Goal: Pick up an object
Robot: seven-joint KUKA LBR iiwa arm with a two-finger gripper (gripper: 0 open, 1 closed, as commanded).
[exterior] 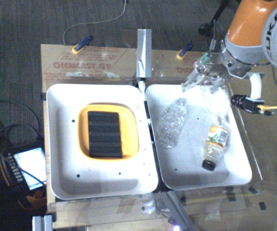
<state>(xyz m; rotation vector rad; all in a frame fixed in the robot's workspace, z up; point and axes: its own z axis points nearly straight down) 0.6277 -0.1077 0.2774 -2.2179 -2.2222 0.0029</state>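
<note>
The right bin (189, 170) holds three things. A crushed clear plastic bottle (172, 121) lies near its left wall. A small bottle with a black cap and a printed label (214, 146) lies toward the right, cap pointing to the front. A clear plastic cup-like piece (217, 100) sits at the back right. My gripper (201, 77) hangs over the back edge of this bin, just left of the clear piece; glare and clear plastic blur its tip. In the left bin (61, 153) rests a yellow dish with a black ribbed insert (105, 134).
A silver strip (144, 52) stands behind the seam between the bins. Two blue-and-yellow clamps (82, 44) (185, 49) sit on the cardboard backing. A black fitting with a yellow tip (248, 103) juts out at the right bin's right rim.
</note>
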